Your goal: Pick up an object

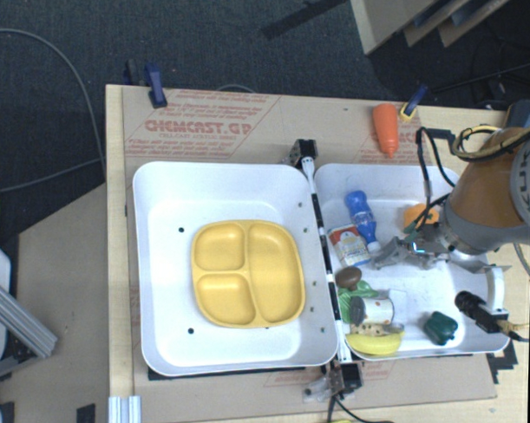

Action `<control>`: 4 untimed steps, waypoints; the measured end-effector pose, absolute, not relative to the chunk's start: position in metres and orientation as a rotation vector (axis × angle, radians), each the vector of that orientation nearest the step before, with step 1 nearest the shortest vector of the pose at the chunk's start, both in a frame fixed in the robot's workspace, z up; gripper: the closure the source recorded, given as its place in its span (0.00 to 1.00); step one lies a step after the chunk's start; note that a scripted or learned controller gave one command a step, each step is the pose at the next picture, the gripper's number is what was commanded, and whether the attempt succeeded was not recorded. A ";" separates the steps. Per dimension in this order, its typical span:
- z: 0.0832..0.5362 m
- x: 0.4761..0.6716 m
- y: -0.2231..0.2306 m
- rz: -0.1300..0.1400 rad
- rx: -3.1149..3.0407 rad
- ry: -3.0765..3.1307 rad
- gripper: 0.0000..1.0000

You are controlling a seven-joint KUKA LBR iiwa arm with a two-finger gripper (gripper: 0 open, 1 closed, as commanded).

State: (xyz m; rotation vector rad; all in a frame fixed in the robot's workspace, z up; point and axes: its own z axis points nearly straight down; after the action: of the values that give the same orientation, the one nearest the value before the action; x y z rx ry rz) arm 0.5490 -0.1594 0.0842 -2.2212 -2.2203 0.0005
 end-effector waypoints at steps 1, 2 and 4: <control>0.114 0.629 -0.212 -0.001 -2.223 -2.224 0.00; 0.085 0.667 -0.167 -0.002 -2.222 -2.225 0.00; 0.084 0.667 -0.147 -0.001 -2.219 -2.222 0.00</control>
State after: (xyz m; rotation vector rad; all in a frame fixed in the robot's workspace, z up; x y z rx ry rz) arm 0.6666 -0.1471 0.0845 -2.2191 -2.2218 -0.0005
